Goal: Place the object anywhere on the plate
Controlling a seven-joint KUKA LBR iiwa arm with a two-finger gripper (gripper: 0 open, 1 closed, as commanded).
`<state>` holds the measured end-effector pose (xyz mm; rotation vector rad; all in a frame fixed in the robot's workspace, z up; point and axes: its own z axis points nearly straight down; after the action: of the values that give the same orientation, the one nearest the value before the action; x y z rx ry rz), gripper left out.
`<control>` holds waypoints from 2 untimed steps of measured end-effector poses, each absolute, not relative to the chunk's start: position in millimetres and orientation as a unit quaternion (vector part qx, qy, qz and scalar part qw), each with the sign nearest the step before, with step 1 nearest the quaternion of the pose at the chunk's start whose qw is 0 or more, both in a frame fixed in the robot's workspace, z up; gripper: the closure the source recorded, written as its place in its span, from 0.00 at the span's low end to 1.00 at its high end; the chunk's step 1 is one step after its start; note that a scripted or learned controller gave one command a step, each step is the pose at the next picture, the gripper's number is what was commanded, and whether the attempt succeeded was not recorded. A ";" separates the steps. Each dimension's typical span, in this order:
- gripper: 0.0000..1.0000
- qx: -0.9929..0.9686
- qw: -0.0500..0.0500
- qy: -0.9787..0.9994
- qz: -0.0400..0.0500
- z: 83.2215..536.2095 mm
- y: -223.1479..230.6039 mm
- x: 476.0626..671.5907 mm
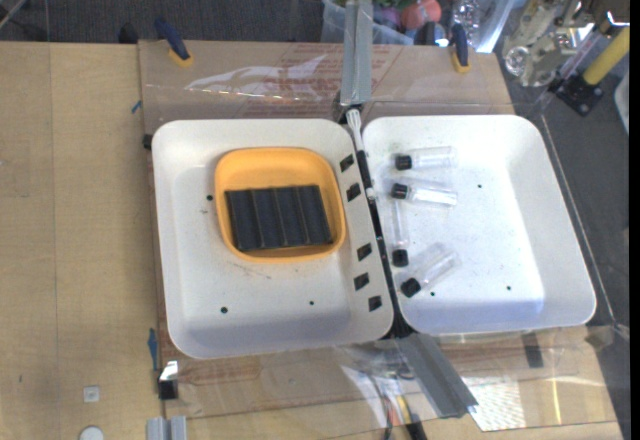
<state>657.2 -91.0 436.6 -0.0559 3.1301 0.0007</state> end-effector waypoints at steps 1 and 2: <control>1.00 -0.207 0.006 0.978 -0.001 436.8 -172.3 667.5; 1.00 -0.340 0.006 0.940 -0.001 436.8 -223.3 667.6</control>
<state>667.6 -223.3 436.8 -1.0653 2.9437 -0.0044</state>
